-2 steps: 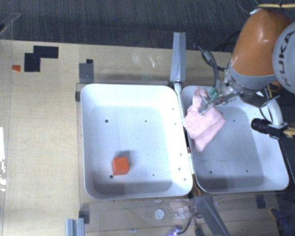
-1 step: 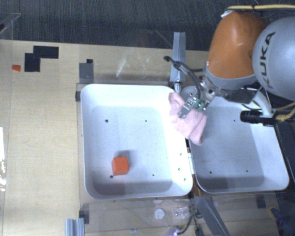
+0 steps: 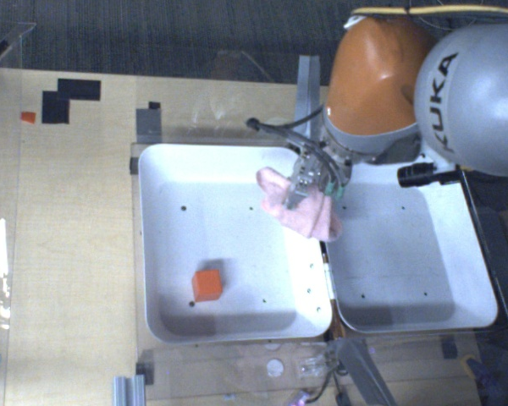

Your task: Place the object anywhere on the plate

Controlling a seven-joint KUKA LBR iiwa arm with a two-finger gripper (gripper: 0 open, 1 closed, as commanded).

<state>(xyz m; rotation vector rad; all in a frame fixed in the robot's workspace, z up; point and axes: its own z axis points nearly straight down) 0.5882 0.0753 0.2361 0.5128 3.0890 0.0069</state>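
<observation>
A crumpled pink cloth (image 3: 311, 216) hangs at the right edge of the left bin (image 3: 165, 227), partly over the divide to the right bin (image 3: 423, 260). My gripper (image 3: 300, 189) comes down from the orange-banded wrist onto the cloth's upper part. Its dark fingers are pinched into the fabric, and the rest of the cloth droops below and to the right of them. A small orange-red cube (image 3: 207, 285) lies on the floor of the left bin near its front, well to the left of the gripper.
The arm's large grey and orange body (image 3: 423, 74) covers the back of the right bin. Black blocks (image 3: 68, 98) and a small red square (image 3: 28, 117) lie on the wooden bench at the far left.
</observation>
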